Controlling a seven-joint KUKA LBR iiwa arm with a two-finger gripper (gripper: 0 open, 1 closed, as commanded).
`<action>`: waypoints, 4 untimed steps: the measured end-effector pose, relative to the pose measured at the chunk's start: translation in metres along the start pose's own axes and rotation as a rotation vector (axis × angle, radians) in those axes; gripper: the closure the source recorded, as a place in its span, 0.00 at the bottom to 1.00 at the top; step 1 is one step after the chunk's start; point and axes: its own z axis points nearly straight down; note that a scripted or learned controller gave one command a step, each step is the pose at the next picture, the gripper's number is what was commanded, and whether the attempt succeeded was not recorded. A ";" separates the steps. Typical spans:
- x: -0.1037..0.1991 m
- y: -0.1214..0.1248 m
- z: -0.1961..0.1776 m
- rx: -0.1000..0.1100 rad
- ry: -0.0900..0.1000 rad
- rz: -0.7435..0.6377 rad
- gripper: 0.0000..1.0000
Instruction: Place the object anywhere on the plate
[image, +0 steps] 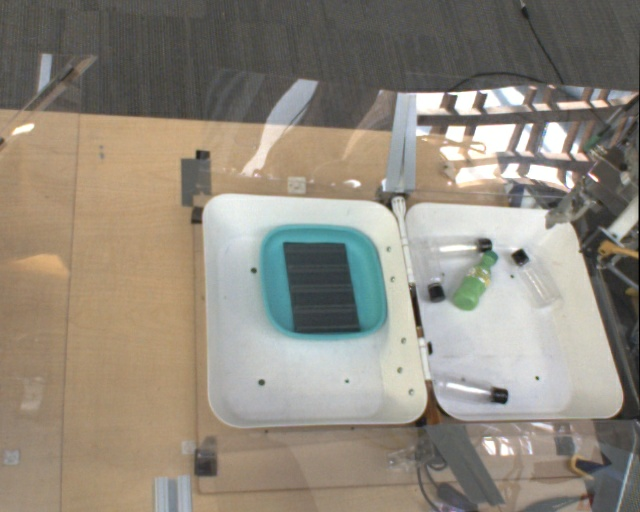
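End effector (612, 185) at right edge, green bottle (474, 281) diagonal, cap upper-right

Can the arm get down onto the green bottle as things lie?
Probably yes. The green bottle lies flat in the right bin, open from above. A clear vial touches its cap end, and a black cap sits close, so the grasp may be crowded.

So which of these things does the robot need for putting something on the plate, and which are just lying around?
For the job:
- teal plate in the left bin
- green bottle in the right bin, probably the object to move, though any of the vials could be

Just lying about:
- clear vials with black caps
- dark ridged mat on the plate
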 end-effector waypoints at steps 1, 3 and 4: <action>0.007 0.008 -0.006 -0.001 0.001 0.006 0.00; 0.026 0.025 -0.027 -0.001 0.001 0.033 0.00; 0.038 0.036 -0.010 -0.001 -0.002 0.058 0.00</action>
